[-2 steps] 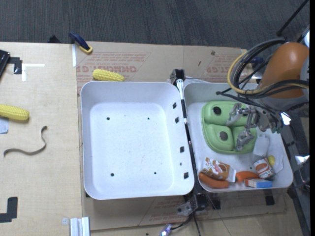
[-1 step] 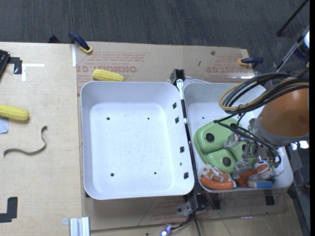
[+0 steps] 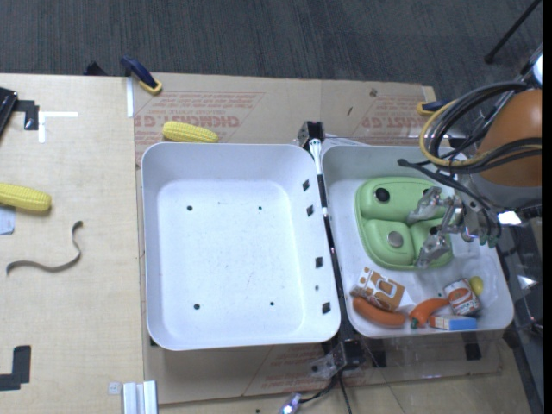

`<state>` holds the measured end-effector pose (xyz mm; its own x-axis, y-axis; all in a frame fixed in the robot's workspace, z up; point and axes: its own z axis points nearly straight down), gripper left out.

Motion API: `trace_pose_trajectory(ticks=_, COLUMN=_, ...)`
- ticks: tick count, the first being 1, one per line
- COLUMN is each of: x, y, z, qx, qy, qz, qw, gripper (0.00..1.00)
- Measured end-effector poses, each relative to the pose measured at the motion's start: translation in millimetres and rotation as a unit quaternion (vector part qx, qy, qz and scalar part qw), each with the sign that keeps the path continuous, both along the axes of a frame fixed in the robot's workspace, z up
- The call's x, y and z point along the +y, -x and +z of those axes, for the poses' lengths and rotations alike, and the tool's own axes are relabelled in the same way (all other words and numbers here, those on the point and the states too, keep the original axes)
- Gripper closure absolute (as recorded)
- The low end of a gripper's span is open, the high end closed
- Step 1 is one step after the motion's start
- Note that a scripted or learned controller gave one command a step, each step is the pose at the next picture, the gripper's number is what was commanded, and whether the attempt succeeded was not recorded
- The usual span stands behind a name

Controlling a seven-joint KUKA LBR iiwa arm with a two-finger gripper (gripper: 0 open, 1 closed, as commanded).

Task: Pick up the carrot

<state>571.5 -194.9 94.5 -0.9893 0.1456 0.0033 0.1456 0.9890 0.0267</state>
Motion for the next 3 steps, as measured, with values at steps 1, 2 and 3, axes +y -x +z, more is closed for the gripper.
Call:
trace_pose_trajectory(ticks=1, x=-8, y=-34, z=-5, qx=0.035, qy=-0.0116, qz=0.077, qw=0.9964, gripper=0.0)
trace_pose_trajectory(ticks=2, x=74, y=-39, z=-4, qx=0.049, qy=0.0265, qz=-0.044, qw=0.9975, gripper=0.0)
trace_pose_trajectory(ticks=3, x=72, y=-42, z=10, qx=0.043, qy=0.0284, qz=-0.043, qw=0.9977, gripper=1.0)
